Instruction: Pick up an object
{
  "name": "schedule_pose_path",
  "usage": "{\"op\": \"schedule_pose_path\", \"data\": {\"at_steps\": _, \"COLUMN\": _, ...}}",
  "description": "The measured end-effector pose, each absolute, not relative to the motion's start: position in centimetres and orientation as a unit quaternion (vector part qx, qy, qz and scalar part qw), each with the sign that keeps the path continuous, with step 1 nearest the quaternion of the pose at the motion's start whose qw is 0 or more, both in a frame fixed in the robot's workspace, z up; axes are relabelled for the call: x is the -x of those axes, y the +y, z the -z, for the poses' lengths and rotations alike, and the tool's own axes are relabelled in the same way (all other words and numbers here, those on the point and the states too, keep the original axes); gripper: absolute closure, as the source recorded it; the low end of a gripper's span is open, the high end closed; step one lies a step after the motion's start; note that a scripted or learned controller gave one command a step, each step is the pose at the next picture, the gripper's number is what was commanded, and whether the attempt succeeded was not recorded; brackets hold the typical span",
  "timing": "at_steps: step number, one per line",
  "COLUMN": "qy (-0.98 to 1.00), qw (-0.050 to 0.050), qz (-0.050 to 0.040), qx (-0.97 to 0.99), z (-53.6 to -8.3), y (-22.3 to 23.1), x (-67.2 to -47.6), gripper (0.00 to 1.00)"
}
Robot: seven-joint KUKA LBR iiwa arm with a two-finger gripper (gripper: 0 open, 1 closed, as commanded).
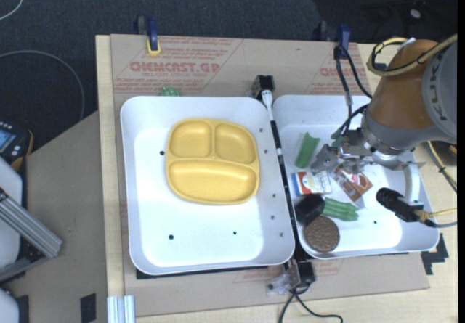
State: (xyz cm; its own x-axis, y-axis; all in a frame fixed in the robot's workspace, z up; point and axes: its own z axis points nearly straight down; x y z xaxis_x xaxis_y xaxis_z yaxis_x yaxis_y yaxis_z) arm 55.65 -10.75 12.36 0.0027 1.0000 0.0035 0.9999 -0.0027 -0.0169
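Observation:
The right bin (407,242) holds several small objects. A green strip (307,149) lies at its upper left, and a red, white and blue packet (312,184) sits below it. A black lump (310,207), a green piece (341,210) and a brown round disc (321,234) crowd the bin's lower left. A brown and red packet (358,186) lies near the middle. My gripper (339,162) hangs low in this bin, just right of the green strip and just above both packets. Nothing shows held in it.
The left bin (145,242) carries a yellow divided plate (213,162) in its upper half. A black rod (275,136) runs along the seam between the bins. My arm's orange-banded wrist (403,96) covers the right bin's upper right.

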Motion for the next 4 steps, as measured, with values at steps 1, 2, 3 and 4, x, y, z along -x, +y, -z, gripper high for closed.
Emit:
{"op": "schedule_pose_path", "data": {"at_steps": 1, "qy": -0.708, "qw": -0.015, "qz": 0.0074, "qx": 0.706, "z": -10.2, "y": -11.9, "x": -50.3, "gripper": 0.00}}
{"op": "schedule_pose_path", "data": {"at_steps": 2, "qy": -0.705, "qw": -0.031, "qz": 0.0100, "qx": 0.708, "z": -9.8, "y": -10.7, "x": -49.3, "gripper": 0.00}}
{"op": "schedule_pose_path", "data": {"at_steps": 3, "qy": -0.705, "qw": -0.030, "qz": 0.0099, "qx": 0.708, "z": -9.8, "y": -10.7, "x": -49.3, "gripper": 0.00}}
{"op": "schedule_pose_path", "data": {"at_steps": 4, "qy": -0.705, "qw": -0.030, "qz": 0.0090, "qx": 0.709, "z": -9.8, "y": -10.4, "x": -49.3, "gripper": 0.00}}
